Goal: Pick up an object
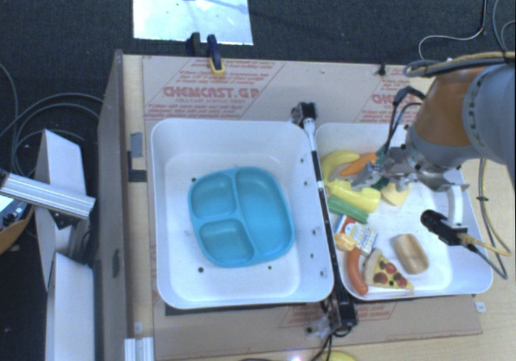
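How far the jaws (pixel 377 176) stand apart cannot be told: they sit low among the toy food at the back of the right-hand bin, just above a yellow block, and the arm's own metal parts hide the tips. Nothing can be seen caught between them.

On the left, the left bin (pixel 173 214) is a shallow white plastic tray with rounded corners. It bears one blue plate (pixel 239 215), smooth and glossy, moulded into three compartments: two at the back and one at the front.

The right bin (pixel 476 275), of the same white plastic, touches it along the middle seam. In it lie several toy foods. At the back left is a yellow banana (pixel 337 162), curved and smooth, with an orange carrot (pixel 360 163) beside it. In front of them is the yellow block (pixel 355 193), long and rounded, and just below that a green piece (pixel 347 209) with ribbed sides. Further forward are a red sausage (pixel 355 269), narrow and bent, one triangular pizza slice (pixel 384 271) with red dots, and one brown bread roll (pixel 411 253), oval and matte. A pale yellow piece (pixel 395 192) lies just beside the jaws on the right.

The arm (pixel 468 114), grey with an orange band, comes in from the right above the bin. Both bins rest on a cardboard-covered bench (pixel 242 81) printed with red lettering.
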Robot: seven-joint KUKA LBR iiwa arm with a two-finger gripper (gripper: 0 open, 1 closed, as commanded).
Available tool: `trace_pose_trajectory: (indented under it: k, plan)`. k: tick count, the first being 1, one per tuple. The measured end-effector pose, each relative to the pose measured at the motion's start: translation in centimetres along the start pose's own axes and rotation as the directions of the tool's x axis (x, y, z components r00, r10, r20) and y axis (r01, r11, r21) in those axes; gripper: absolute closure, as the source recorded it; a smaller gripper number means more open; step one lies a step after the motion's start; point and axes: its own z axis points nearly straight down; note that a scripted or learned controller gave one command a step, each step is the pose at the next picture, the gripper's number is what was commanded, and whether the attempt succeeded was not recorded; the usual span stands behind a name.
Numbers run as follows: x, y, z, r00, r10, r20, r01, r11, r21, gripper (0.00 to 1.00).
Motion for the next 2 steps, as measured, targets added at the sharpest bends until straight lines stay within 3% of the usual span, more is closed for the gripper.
trace_pose_trajectory:
  k: [1, 2]
  plan:
    - [1.34, 7.07, 2.07, 1.000, 0.002, 0.011, -0.002, 0.999, 0.033, 0.00]
    - [1.89, 6.90, 1.20, 1.000, -0.001, -0.004, 0.001, 0.999, 0.035, 1.00]
